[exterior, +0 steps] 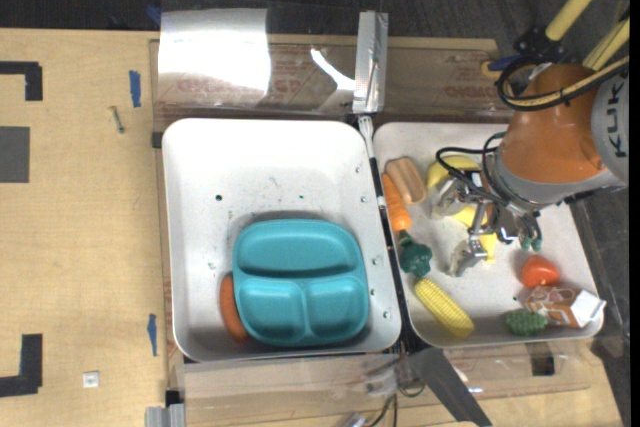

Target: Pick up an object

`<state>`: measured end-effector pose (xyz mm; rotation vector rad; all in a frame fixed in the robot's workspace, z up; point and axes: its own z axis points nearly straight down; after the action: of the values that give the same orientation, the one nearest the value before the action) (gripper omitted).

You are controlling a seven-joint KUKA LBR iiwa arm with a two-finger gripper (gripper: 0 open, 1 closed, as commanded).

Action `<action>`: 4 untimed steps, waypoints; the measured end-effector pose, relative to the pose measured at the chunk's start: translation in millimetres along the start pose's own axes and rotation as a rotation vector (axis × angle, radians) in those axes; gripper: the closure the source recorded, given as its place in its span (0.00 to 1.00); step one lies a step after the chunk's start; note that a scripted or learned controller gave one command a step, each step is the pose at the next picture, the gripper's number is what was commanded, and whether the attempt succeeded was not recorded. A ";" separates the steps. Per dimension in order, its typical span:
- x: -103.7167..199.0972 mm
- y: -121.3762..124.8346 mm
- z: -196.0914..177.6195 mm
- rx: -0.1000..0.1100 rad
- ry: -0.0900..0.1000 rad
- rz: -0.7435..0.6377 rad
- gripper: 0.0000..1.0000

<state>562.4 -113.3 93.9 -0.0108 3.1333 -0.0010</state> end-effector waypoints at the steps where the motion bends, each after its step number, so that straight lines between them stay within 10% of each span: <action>1: -2.1 1.0 -10.9 0.001 -0.007 -0.001 1.00; 2: -15.3 -3.4 -157.7 0.003 -0.008 -0.015 1.00; 4: -58.8 5.7 -197.0 0.001 -0.011 -0.033 1.00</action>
<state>619.6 -107.1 291.4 -0.0623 3.1221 -0.0030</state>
